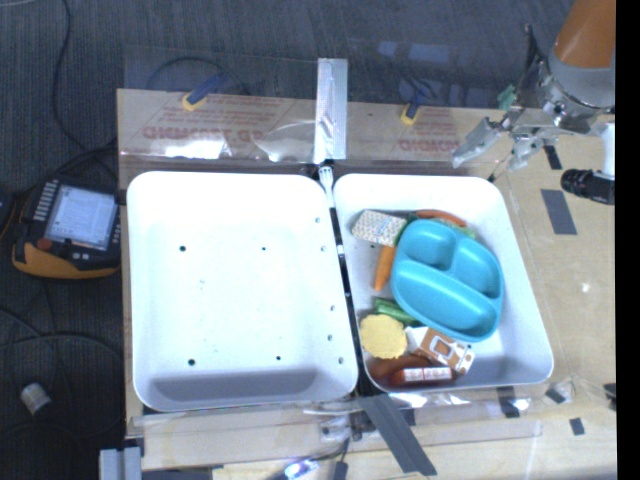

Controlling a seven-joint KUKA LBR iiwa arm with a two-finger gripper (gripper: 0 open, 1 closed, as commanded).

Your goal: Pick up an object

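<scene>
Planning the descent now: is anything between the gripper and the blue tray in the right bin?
Nothing visible. The gripper is above the right bin's far rim, and the blue tray lies on top of the pile, uncovered.

High slanted view over both bins (240,298)

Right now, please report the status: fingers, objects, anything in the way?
Gripper open, holding nothing, above right bin's far corner. Objects lie packed in that bin. Blue divided plate covers several.

Grey arm (585,78) with an orange band (590,18) above the wrist — slim metal claw (483,163), pale fingers.
</scene>
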